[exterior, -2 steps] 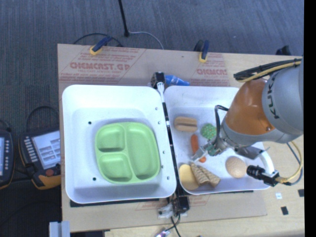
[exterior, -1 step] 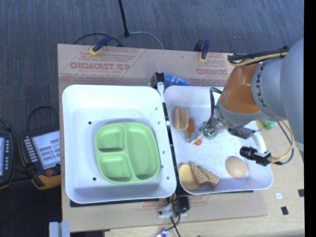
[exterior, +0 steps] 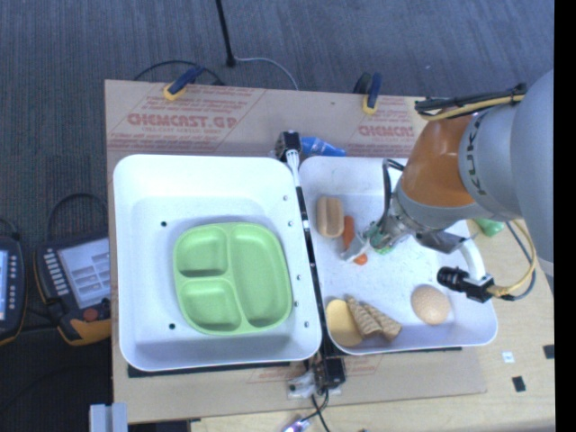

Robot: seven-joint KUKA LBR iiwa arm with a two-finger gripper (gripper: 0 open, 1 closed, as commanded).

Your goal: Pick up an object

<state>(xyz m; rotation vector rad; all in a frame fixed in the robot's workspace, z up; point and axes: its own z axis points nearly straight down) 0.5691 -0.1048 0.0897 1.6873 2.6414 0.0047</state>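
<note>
My gripper (exterior: 382, 238) reaches down into the right bin (exterior: 396, 340) below the arm's orange band. Its tip is at a small green object (exterior: 376, 244) on the bin floor; whether it grips it is hidden. Just left of it lie an orange carrot (exterior: 348, 232) and a tan bun (exterior: 329, 215). A small orange bit (exterior: 360, 260) lies below the tip. Toward the front of the bin are a tan egg-shaped piece (exterior: 431, 304), a brown ridged pastry (exterior: 374, 320) and a yellow piece (exterior: 338, 321).
The left bin (exterior: 144, 196) holds a green divided plate (exterior: 232, 276). A blue object (exterior: 320, 147) lies behind the bins by the divider. A black fitting with a yellow cable (exterior: 464, 281) hangs off the arm over the right bin. Clamps sit on the board's back edge.
</note>
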